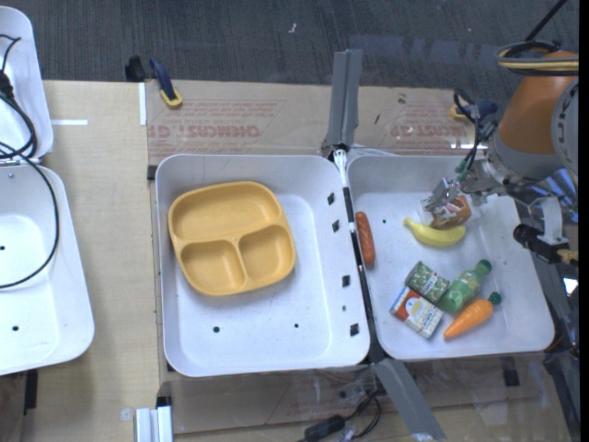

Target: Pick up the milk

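Nearest me, at the front of the right-hand bin [529,334], lies the milk [417,312]: a small pale carton with some orange print, flat on its side and skewed to the bin's walls; an orange carrot [470,318] lies just beside it toward the arm's side, and a green carton [426,279] touches or nearly touches its far edge. Next to that green carton lies a green bottle [465,284], tilted, its cap pointing toward the back right.

I would judge the milk light and fairly stiff, a box of card with flat faces that should not slip much, though a hard squeeze could dent it; the likeliest hold is across its two long sides from above, at the middle of the box. The side facing the carrot looks free, while the green carton crowds the far end, so room to come down is tight there.

Farther back lies a yellow banana [435,235]; a reddish sausage [365,238] sits by the wall between the bins. Beyond the banana the gripper [457,191] hangs over a small crinkled packet [450,212], well apart from the milk; whether it is open or closed I cannot tell. In the left bin [184,339] rests a yellow divided plate [230,238].
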`<state>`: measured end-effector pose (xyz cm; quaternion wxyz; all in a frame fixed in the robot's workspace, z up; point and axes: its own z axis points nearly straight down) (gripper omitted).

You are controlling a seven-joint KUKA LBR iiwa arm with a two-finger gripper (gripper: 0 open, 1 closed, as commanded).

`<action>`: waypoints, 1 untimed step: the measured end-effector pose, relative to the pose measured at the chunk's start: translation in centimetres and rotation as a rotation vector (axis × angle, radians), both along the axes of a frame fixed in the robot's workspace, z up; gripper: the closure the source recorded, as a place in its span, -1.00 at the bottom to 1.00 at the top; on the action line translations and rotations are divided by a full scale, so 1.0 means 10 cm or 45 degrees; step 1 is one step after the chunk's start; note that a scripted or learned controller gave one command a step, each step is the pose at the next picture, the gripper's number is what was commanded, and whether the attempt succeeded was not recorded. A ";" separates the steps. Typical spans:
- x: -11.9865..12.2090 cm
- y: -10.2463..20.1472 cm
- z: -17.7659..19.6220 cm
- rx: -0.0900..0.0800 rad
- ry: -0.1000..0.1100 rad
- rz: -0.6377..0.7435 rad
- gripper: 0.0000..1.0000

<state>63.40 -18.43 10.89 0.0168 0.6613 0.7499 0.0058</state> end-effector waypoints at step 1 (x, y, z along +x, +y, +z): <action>0.10 0.15 -0.01 0.001 0.005 0.017 -1.00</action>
